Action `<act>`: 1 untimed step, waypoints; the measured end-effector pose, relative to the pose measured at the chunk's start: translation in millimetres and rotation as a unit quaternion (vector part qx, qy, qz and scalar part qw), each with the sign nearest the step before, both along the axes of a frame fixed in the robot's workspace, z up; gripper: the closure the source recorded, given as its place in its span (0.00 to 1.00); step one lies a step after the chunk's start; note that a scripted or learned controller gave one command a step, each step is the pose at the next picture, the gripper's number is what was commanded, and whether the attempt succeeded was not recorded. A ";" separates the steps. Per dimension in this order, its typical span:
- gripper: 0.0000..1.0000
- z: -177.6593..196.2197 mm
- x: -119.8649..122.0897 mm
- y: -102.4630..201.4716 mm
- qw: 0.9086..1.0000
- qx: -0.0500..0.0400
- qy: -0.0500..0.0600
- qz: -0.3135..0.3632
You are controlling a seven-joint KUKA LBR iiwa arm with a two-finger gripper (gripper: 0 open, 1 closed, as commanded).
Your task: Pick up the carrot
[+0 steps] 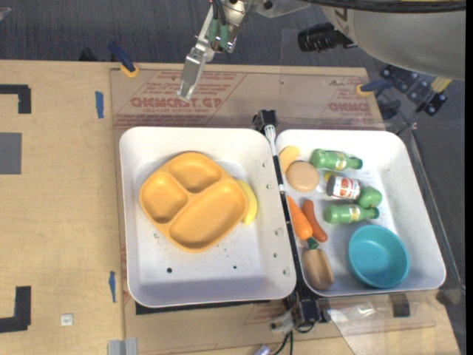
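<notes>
The carrot (298,218) is a slim orange piece lying lengthwise along the left wall of the right bin (423,198), with a shorter red-orange piece (314,225) pressed against its right side. My gripper (189,81) hangs high over the cardboard behind the left bin (133,220), far up and to the left of the carrot, with nothing in it.
An orange divided plate (194,199) and a yellow piece (250,203) lie in the left bin. The right bin also holds a teal bowl (378,255), green bottles (336,159), a red can (344,188), a tan bun (301,174) and a brown piece (318,268).
</notes>
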State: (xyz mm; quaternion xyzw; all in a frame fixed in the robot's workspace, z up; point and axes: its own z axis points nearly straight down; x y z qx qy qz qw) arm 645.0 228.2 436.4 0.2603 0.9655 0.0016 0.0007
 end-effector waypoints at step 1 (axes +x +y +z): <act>0.00 17.2 3.6 -3.2 0.992 0.000 -0.003 -0.124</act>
